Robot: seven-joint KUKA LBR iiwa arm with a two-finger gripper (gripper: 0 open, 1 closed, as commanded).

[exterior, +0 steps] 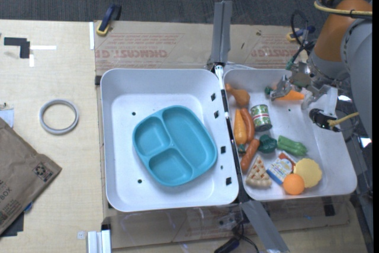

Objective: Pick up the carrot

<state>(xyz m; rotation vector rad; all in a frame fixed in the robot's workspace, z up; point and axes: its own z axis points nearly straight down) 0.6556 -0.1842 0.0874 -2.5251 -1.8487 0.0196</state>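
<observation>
The arm reached in from the right, its orange band [342, 16] high over the right bin [331, 178], and the pincer [294, 87] sat near that bin's far wall. Between its fingers lay the carrot [288, 95], a small orange piece with a green top pointing left, so the pincer was closed on it, just above the bin floor as far as could be judged. The rest of the toy food lay toward the bin's left and near sides: a brown-orange piece [239, 95] by the far left corner, an orange sausage-like piece [240, 125] beside a red one [248, 122] along the left wall, a small can [260, 117] with a green label just right of them, a dark green piece [267, 143], a green pepper-like piece [291, 146], a red-orange piece [249, 154], a waffle-patterned wedge [257, 175], a small packet [280, 167], an orange ball [293, 184] and a yellow round [308, 172]. The left bin [118, 186] held a blue divided plate [173, 145]. On the surface [47, 68] to the left lay a roll of tape [59, 116].
</observation>
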